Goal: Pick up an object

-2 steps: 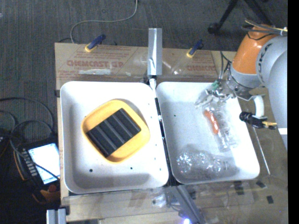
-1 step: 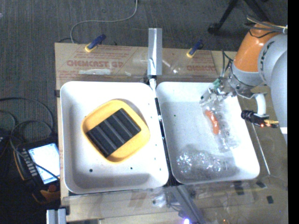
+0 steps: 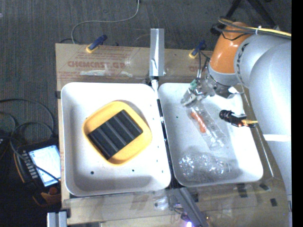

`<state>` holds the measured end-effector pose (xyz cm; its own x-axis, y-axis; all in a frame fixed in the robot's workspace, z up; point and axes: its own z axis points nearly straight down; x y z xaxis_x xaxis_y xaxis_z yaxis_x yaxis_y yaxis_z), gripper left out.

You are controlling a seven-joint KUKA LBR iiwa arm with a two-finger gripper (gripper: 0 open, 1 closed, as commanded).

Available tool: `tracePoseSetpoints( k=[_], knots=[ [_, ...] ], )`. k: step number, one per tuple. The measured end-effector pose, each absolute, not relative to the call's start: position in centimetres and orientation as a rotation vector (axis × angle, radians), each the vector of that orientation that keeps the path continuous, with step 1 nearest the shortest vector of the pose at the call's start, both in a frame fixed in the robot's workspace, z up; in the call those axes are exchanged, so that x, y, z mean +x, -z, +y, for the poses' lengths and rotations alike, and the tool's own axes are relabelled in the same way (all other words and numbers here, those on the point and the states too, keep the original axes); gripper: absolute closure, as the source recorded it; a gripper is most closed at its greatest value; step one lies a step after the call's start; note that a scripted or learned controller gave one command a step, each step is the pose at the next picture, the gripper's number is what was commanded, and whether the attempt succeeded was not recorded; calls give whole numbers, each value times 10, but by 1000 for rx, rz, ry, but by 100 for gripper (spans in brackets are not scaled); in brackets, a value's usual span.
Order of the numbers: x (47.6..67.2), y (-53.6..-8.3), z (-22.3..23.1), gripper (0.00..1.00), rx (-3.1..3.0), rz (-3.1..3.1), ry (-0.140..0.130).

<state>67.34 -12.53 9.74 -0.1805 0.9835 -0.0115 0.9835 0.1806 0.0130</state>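
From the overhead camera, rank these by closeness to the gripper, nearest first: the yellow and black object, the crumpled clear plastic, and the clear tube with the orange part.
Gripper is over the right bin's far end.
1. Clear tube with orange part, right bin, just below the gripper.
2. Crumpled clear plastic, right bin's near end.
3. Yellow and black object, left bin, across the divider.

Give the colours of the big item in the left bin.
Yellow item with black ribbed centre, in the camera view.
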Motion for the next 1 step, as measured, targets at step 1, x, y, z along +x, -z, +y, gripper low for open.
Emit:
tracePoseSetpoints(
  k=[1],
  knots=[
    [664,-184,-126,100,1920,2484,3]
  ],
)
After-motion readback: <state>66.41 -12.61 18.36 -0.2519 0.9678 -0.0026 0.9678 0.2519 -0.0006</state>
